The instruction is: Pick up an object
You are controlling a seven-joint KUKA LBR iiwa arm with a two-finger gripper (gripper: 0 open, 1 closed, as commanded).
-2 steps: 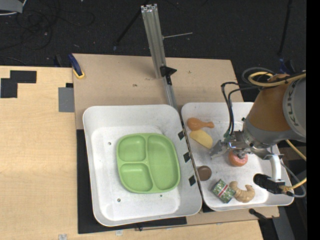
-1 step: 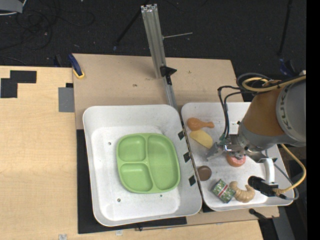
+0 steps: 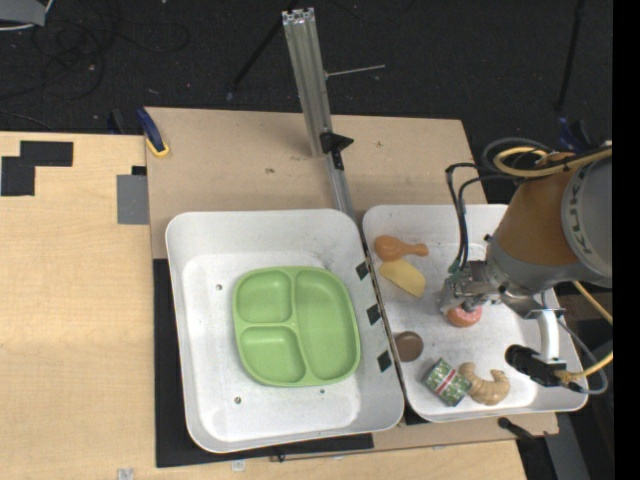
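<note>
**benchwatcher:** So, the target looks like that small round red-and-white toy piece (image 3: 463,315) in the right-hand shallow white bin (image 3: 520,400), about mid-bin. The grey two-finger gripper (image 3: 466,296) is right on top of it, touching or near enough. Whether the fingers are apart or clamped on it, I honestly can't tell from this angle, the wrist covers them.

**kuka_fan:** Agreed. If I'm calling it, this is the grasp step. To do it well I'd want the fingers straddling the piece evenly and low enough to catch its widest part, then a straight vertical lift, no sideways drag.

**benchwatcher:** Neighbours? The yellow wedge-shaped toy (image 3: 403,277) and the orange drumstick-shaped toy (image 3: 398,248) sit to its left, near but apart. A brown round disc (image 3: 407,346) lies lower left.

**kuka_fan:** And a green printed packet (image 3: 443,382) beside a tan croissant-shaped toy (image 3: 489,387) along the near edge, well clear. The green three-compartment plastic plate (image 3: 297,326) is off in the left-hand white bin (image 3: 195,268), no issue.
</note>
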